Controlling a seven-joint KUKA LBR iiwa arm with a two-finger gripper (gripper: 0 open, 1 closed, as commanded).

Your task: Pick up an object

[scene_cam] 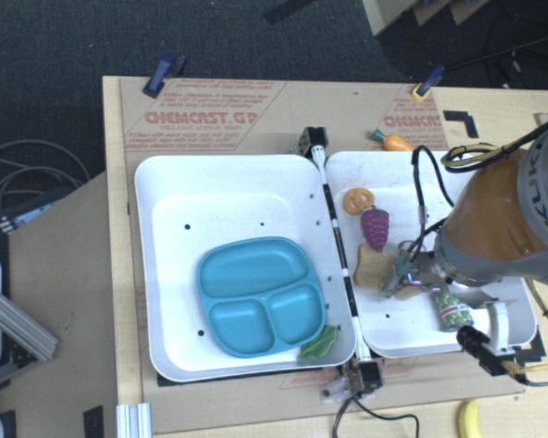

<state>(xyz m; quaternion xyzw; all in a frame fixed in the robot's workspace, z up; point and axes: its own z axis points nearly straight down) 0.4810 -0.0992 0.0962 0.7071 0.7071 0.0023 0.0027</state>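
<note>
Tan bread slice (369, 267), lying flat

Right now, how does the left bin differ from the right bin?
The left bin is the wider of the two and holds a blue divided plate and a green item at its near corner. The right bin holds several small things, among them a purple item and an orange one, and the arm reaches over it. Both are shallow, white and side by side.

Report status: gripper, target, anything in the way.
Gripper low in right bin, at tan slice; grasp unconfirmed. Purple toy and orange ring close behind. Blue tray in left bin, apart.
</note>
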